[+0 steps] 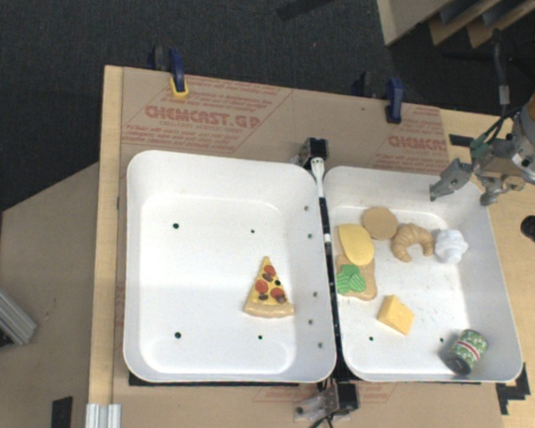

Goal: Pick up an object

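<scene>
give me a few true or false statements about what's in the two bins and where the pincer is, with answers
1. The pizza slice lies in the left bin. True.
2. The croissant lies in the left bin. False: it is in the right bin, beside a white crumpled item.
3. The pincer hangs over the far edge of the right bin. True.
4. The pincer holds the cheese wedge. False: the wedge lies on the right bin's floor, apart from the pincer, whose fingers are spread with nothing between them.
5. The green-and-white can lies in the right bin's near right corner. True.
6. The pizza slice shares its bin with two other objects. False: it lies there alone.
</scene>
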Available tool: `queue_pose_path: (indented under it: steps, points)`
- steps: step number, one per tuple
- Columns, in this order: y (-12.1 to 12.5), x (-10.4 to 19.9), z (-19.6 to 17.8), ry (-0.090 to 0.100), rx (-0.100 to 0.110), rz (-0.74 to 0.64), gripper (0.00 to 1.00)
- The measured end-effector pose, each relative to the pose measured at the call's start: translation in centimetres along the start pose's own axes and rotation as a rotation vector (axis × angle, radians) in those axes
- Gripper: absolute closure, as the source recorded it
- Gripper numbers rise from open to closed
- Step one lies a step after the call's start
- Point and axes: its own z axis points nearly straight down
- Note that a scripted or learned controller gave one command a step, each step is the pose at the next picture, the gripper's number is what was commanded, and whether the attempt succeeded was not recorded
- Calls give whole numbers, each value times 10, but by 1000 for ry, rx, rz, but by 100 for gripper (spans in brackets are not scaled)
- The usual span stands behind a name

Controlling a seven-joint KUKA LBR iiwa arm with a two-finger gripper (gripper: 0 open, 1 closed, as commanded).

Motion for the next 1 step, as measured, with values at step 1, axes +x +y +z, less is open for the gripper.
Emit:
queue_pose_path:
  steps: [1]
  points:
    - [7,16,-76,-3,-10,-3,0]
